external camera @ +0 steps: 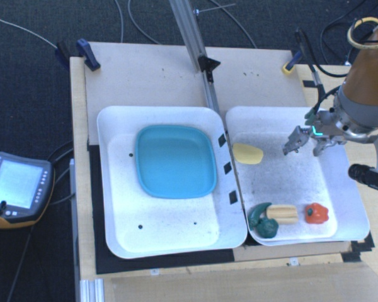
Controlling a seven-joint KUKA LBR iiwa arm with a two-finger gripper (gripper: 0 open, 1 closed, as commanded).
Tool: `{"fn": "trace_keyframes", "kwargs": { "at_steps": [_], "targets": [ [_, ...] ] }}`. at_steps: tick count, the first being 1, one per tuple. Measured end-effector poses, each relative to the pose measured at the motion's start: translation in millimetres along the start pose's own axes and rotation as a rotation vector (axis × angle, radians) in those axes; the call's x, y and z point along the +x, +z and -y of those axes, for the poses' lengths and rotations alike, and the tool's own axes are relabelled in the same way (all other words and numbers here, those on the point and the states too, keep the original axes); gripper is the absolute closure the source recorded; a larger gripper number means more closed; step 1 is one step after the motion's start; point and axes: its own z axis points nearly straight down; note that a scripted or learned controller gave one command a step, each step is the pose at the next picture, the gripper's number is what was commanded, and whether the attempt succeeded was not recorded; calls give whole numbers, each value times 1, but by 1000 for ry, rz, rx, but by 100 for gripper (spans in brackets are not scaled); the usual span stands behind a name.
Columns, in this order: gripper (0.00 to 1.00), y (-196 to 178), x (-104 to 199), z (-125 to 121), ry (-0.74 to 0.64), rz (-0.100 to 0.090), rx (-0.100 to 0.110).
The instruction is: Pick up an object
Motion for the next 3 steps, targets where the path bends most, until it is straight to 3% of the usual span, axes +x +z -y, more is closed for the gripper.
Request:
{"fn": "trace_keyframes", "kwargs": {
  "at_steps": [1,3],
  "targets": [
    [0,0,0,0,0,0,0],
    [0,88,-8,1,0,0,4]
  ]
}}
